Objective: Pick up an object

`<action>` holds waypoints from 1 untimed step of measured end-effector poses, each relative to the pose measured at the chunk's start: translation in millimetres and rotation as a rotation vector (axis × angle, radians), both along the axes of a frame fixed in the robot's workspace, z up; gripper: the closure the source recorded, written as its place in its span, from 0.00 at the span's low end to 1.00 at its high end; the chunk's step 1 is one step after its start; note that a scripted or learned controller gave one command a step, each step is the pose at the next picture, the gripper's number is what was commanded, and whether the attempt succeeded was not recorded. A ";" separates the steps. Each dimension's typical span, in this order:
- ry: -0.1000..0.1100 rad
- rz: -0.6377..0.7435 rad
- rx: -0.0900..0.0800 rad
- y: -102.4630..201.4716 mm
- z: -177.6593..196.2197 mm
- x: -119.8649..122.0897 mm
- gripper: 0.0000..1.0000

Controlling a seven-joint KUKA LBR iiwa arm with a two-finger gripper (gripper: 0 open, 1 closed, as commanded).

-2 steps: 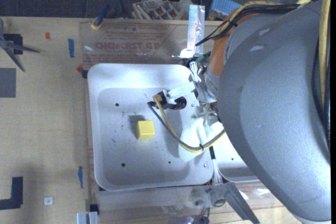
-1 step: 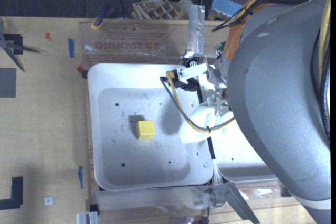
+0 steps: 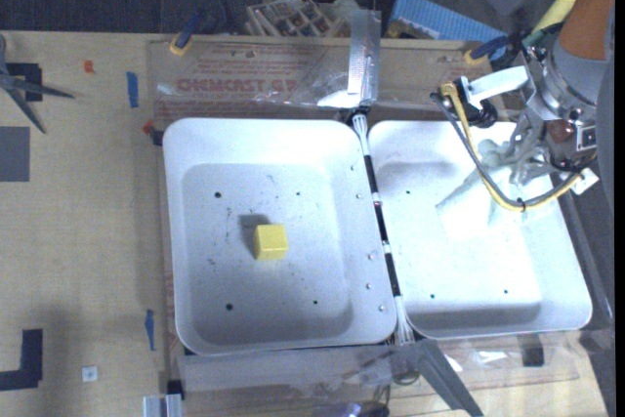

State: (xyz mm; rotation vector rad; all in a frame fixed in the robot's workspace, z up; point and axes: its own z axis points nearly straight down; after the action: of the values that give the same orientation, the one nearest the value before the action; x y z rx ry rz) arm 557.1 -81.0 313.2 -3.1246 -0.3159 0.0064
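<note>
A small yellow cube (image 3: 270,241) lies near the middle of the left white bin (image 3: 195,151). My gripper (image 3: 515,161) hangs over the upper right part of the right white bin (image 3: 459,298), far to the right of the cube. Its fingers are spread open with nothing between them. A yellow cable loops below the wrist and hides part of the gripper.
A metal divider strip (image 3: 376,210) runs between the two bins. Behind them lie a cardboard sheet (image 3: 254,78) and a metal bracket (image 3: 363,63). Clamps and cluttered boxes stand along the back of the bench.
</note>
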 end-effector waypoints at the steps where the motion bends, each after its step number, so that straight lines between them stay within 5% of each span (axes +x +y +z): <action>1: 0.003 0.001 0.002 8.6 -19.7 -36.3 1.00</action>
State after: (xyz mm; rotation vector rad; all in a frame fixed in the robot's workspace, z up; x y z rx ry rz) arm 520.8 -72.4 293.4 -3.1227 -0.3176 0.0100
